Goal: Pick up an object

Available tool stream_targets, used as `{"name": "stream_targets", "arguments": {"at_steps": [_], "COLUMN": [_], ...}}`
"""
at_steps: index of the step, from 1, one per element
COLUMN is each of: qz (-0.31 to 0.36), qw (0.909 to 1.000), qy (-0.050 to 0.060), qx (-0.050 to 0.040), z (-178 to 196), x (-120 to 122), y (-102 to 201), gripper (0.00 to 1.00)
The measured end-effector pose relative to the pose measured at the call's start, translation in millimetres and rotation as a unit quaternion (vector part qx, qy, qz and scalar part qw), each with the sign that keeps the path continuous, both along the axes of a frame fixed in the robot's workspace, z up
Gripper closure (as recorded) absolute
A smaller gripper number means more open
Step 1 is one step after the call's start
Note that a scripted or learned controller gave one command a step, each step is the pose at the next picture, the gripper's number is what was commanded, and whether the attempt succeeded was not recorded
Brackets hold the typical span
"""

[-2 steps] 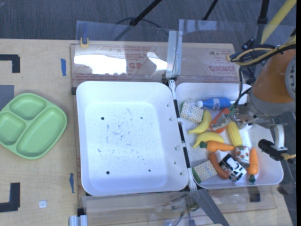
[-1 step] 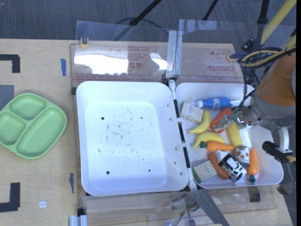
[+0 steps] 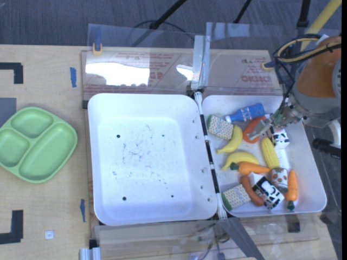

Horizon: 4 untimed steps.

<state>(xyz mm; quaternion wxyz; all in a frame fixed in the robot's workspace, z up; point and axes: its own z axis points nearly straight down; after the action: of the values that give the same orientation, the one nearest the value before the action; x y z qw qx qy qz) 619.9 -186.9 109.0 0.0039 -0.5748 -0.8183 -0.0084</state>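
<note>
The right bin (image 3: 317, 191) holds a heap of toy items. Among them are a blue bottle (image 3: 246, 114), two yellow bananas (image 3: 236, 139) (image 3: 242, 158), a corn cob (image 3: 269, 151), an orange carrot (image 3: 255, 168) and a red-orange curved piece (image 3: 251, 130). My gripper (image 3: 271, 125) hangs low over the bin's upper right part. It is just right of the red-orange piece and above the corn cob. A black-and-white toy (image 3: 280, 138) lies right beside it. I see nothing lifted off the heap.
The left bin (image 3: 108, 112) lies beside the right one, with a raised divider (image 3: 209, 145) between them. A green sectioned plate (image 3: 37, 143) rests on the bench at the far left. Clear plastic walls (image 3: 162, 64) stand behind both bins. More toys fill the right bin's front, including a second carrot (image 3: 293, 186).
</note>
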Motion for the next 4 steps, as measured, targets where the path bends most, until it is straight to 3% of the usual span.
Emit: {"name": "stream_targets", "arguments": {"at_steps": [1,2,3,4], "qz": [0.116,0.138,0.143,0.240], "qw": [0.9931,0.9904,0.9898,0.9708], "qy": [-0.003,0.000,-0.005,-0.004], "qx": [-0.0105,-0.0073,-0.0020,-0.0110], "z": [33.5,-14.4,-1.7,36.6], "x": [36.6,20.5,25.6,30.5], "y": [28.3,-30.0,-18.8,9.1], "gripper": [0.00,0.00,1.00,1.00]}}
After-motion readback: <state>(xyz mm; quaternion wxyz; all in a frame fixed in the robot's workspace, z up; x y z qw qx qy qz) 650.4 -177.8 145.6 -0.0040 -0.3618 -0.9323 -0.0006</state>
